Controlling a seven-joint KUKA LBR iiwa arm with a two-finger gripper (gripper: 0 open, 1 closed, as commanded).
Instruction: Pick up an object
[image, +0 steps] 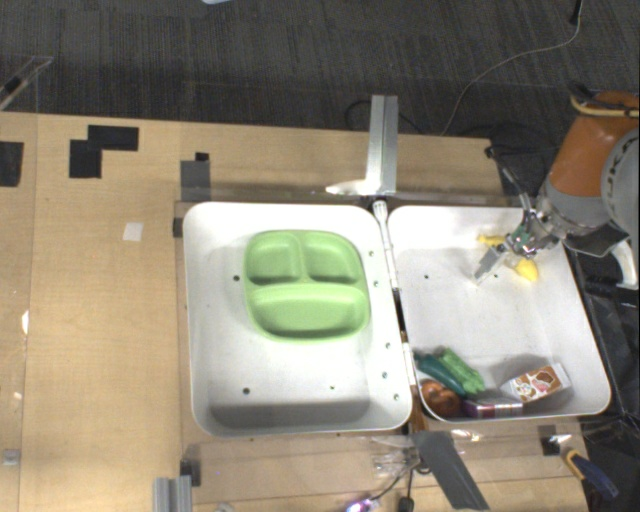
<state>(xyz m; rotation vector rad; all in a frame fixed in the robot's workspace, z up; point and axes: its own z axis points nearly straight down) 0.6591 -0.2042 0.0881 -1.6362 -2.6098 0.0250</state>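
We see the claw (503, 251) low in the upper part of the right bin (560, 330), at the end of the grey arm (600, 180) that reaches in from the frame's right edge, its orange band showing near the upper right corner. We cannot tell how the claw is set or whether it grips anything. A small yellow object (520, 266) lies just beside the claw, apparently touching it, on the bin floor. Along the lower edge of the same bin we find a green packet (455, 369), a brown round item (441, 398) in the lower left corner, a dark tube (492, 407) beside it, and a small printed box (533, 384) toward the lower right. In the left bin (215, 300) a green divided tray (305, 283) sits flat near the middle. Both bins rest on the wooden bench (90, 330).
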